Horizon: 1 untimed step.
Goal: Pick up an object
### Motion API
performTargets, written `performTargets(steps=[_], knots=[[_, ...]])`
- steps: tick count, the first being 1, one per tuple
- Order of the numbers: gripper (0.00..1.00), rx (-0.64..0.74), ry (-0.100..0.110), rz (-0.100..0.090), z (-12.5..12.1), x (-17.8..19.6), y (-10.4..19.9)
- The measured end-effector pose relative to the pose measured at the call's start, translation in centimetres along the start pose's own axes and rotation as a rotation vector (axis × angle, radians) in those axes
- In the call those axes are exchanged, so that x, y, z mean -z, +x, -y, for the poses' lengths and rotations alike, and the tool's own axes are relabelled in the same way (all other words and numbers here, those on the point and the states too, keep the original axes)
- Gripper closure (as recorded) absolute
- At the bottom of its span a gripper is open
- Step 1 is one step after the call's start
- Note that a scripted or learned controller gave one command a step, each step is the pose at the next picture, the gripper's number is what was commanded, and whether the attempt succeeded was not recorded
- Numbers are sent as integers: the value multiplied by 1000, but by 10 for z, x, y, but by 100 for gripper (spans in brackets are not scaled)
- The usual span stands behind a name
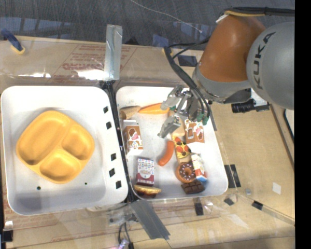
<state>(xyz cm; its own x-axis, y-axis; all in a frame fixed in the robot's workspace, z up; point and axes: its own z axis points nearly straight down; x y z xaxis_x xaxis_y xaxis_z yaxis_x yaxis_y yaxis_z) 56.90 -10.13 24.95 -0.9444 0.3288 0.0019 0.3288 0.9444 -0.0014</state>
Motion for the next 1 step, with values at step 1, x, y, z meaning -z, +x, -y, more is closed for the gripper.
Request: performTargets(steps=[1], knots=[[0,4,1,-13,49,-110,15]])
